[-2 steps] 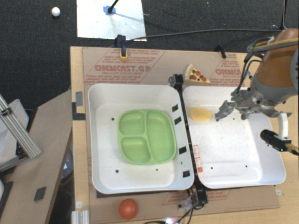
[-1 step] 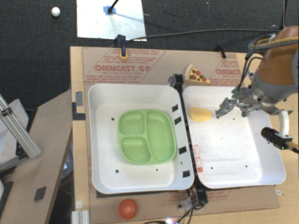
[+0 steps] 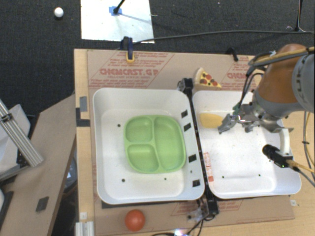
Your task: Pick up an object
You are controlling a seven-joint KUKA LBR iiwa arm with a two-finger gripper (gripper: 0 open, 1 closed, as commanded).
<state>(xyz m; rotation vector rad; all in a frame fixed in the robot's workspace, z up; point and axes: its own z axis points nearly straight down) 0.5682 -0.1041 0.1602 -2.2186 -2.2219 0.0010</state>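
A pale yellow flat object [image 3: 210,119] lies in the right bin [image 3: 246,181] near its upper left corner. My gripper [image 3: 228,123] hangs low over the right bin, just right of the yellow object, its dark fingers pointing toward that object's right edge. Nothing shows between the fingers. A green divided plate [image 3: 154,143] rests in the middle of the left bin [image 3: 110,132]. A pizza slice toy [image 3: 207,78] lies on the cardboard just behind the right bin.
An orange ball [image 3: 134,220] sits on the cardboard in front of the left bin. The arm's orange band [image 3: 280,80] and cables cover the right bin's upper right. A black divider with clips [image 3: 194,141] runs between the bins.
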